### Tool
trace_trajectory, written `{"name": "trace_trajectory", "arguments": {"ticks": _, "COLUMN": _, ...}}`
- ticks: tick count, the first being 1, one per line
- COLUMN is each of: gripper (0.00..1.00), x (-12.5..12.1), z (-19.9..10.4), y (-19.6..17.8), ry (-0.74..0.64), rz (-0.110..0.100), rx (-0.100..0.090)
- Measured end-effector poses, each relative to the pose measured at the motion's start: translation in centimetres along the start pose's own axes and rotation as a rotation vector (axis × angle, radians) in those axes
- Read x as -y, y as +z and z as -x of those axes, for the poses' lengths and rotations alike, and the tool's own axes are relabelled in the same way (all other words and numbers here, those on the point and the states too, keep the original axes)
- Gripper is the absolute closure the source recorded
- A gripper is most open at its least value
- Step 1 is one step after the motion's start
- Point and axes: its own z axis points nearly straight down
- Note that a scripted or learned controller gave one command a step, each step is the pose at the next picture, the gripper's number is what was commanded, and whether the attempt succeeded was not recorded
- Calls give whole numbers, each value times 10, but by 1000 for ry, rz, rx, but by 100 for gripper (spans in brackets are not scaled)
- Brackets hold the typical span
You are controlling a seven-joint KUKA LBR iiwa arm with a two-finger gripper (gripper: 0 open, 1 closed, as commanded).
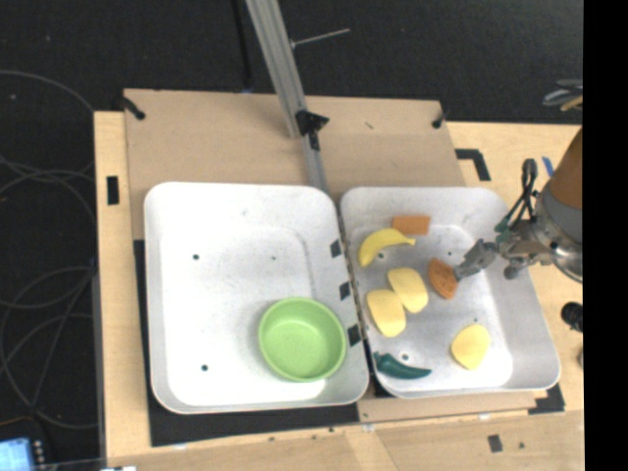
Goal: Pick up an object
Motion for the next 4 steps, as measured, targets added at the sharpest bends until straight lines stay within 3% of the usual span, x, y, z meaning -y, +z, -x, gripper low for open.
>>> {"name": "trace_trajectory", "arguments": {"ticks": 1, "gripper": 0, "x": 0, "z": 0, "y": 0, "ry": 1, "rz": 0, "rx": 0}}
{"name": "trace_trajectory", "arguments": {"ticks": 3, "gripper": 0, "x": -7, "z": -3, "y": 99, "ry": 4, "rz": -2, "rx": 4}}
{"name": "trace_trajectory", "arguments": {"ticks": 4, "gripper": 100, "x": -8, "z": -2, "y": 88, "ry": 6, "rz": 3, "rx": 3}}
